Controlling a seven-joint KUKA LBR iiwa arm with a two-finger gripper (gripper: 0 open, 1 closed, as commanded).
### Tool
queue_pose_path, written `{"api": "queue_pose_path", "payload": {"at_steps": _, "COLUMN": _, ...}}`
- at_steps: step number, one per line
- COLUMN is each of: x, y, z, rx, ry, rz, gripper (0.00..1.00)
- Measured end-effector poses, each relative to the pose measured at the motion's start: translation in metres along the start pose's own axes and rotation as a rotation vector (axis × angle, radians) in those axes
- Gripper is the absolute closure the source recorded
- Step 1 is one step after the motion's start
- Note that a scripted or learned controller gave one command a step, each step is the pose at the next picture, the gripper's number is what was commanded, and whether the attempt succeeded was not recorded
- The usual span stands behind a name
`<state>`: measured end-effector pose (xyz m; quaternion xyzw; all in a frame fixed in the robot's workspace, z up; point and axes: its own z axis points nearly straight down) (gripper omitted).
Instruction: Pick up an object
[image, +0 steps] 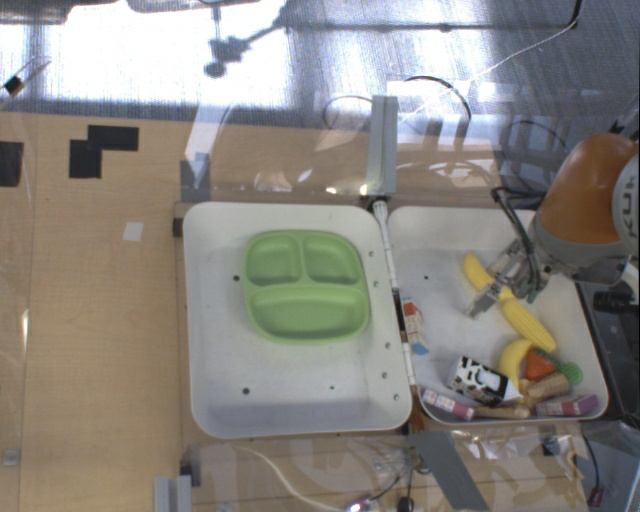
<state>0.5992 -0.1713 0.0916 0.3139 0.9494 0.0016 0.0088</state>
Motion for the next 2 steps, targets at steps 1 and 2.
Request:
{"api": "queue_pose_path", "payload": {"at_steps": 1, "x": -0.002, "y": 0.002, "z": -0.013, "rx": -0.005, "ry": -0.004, "rz": 0.002, "gripper": 1.00}}
{"api": "queue_pose_path", "payload": {"at_steps": 2, "x": 0.005, "y": 0.054, "z": -0.115, "rx": 0.002, "ry": 0.006, "rz": 0.012, "gripper": 1.00}}
